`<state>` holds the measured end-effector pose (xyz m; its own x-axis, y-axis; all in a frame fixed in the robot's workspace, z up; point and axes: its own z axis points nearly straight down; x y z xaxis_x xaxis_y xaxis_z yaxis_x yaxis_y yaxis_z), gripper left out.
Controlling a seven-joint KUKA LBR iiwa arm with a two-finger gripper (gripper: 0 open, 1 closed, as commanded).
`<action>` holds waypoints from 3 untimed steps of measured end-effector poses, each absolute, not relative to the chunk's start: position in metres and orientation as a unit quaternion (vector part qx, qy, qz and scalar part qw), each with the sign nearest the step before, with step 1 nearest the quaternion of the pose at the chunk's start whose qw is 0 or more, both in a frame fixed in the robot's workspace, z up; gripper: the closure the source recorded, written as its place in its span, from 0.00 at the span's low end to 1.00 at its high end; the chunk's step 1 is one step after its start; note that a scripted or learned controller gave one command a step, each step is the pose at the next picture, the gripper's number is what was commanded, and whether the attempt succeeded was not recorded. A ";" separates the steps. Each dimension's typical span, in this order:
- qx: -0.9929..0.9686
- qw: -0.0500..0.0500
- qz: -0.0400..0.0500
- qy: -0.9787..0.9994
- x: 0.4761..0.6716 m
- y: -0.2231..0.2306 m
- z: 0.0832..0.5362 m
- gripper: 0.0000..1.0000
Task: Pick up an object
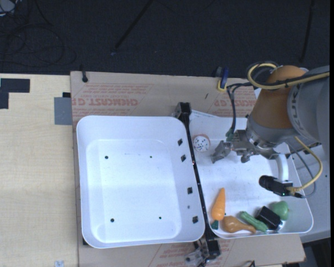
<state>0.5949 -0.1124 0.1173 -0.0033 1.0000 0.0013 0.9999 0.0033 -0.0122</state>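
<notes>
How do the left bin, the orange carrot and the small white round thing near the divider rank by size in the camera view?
1. Left bin, by far the largest.
2. Orange carrot.
3. White round thing, slightly smaller than the carrot.

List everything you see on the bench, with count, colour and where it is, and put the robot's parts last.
left bin: one, white, left half of the bench
right bin: one, white, beside the left bin, on the right
carrot: one, orange, near the right bin's front left
gourd: one, orange-tan, front edge of the right bin
green stick: one, green, lying beside the gourd
black block: one, black, front right of the right bin
green ball: one, green, beside the black block
round disc: one, white with dots, far left of the right bin
arm: one, grey with orange band, from the right
gripper: one, grey, over the right bin's far part
</notes>
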 end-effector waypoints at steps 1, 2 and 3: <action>-0.706 0.001 0.000 -0.708 0.645 -0.083 0.085 0.00; -0.708 0.002 0.001 -0.707 0.643 -0.086 0.097 1.00; -0.709 0.003 0.002 -0.705 0.642 -0.088 0.106 1.00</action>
<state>0.6422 -0.0876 0.1063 0.0056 1.0000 0.0014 0.9999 -0.0056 -0.0084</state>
